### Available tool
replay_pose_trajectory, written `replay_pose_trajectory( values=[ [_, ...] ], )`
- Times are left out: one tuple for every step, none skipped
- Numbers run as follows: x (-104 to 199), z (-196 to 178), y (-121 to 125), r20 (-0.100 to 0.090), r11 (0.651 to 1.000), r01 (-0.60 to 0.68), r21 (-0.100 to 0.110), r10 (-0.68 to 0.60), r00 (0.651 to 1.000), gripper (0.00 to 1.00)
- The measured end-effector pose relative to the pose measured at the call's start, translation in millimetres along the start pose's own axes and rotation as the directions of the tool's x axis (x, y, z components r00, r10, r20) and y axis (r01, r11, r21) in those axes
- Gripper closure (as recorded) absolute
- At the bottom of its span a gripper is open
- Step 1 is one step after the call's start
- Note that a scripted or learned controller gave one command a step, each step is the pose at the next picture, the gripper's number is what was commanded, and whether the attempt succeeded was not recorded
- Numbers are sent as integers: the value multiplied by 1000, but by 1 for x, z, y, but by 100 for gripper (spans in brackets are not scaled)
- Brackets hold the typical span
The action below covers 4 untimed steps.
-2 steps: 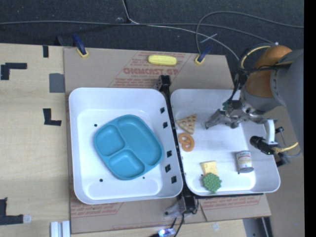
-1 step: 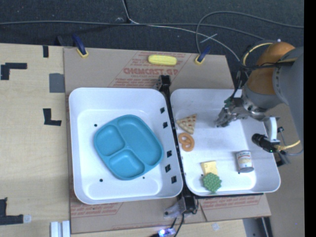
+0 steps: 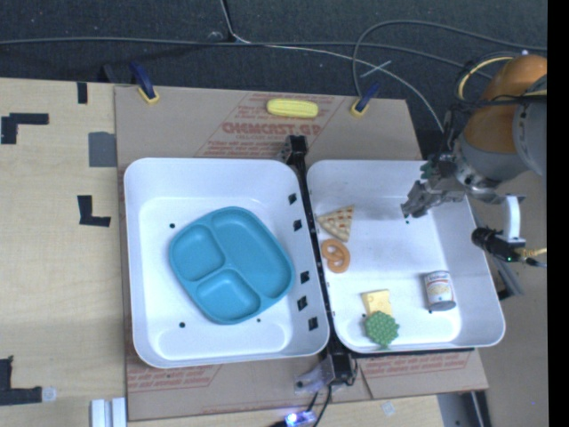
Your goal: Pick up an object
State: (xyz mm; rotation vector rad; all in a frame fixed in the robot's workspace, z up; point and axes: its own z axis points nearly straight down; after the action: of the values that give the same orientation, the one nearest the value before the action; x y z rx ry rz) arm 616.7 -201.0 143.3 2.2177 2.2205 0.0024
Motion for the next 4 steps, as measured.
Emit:
replay_pose_trajectory(
  values=[
    [-1,-64,2,1,1000,0,-2,0,1000,100],
    [-5,-108,4,1,1000,0,-1,0,1000,100],
    [49,-114,5,-2,1000,5,3,-5,1000,100],
    [100,-101,1,-3,1000,4,5,-4,1000,100]
  ],
)
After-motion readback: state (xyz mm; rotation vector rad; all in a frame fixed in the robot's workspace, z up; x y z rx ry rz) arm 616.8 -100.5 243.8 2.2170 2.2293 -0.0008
